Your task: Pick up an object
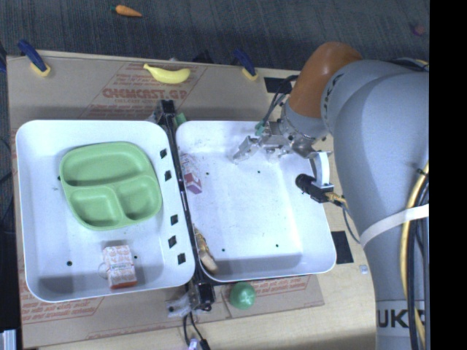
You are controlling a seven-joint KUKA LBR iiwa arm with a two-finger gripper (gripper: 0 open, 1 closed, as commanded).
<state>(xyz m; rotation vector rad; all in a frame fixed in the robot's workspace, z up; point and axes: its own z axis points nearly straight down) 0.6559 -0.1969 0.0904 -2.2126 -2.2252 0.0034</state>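
Note:
My gripper hangs low over the back part of the right bin, close to its far wall. Nothing shows held in it. A small red-and-white carton lies against the right bin's left wall, a short way left of the gripper. A tan object rests in that bin's near left corner. In the left bin sit a green divided plate and a small wrapped box near the front.
A green ball lies on the cardboard in front of the right bin. A yellow banana lies behind the bins. An orange carrot is on the floor beyond. The grey arm covers the right bin's right rim.

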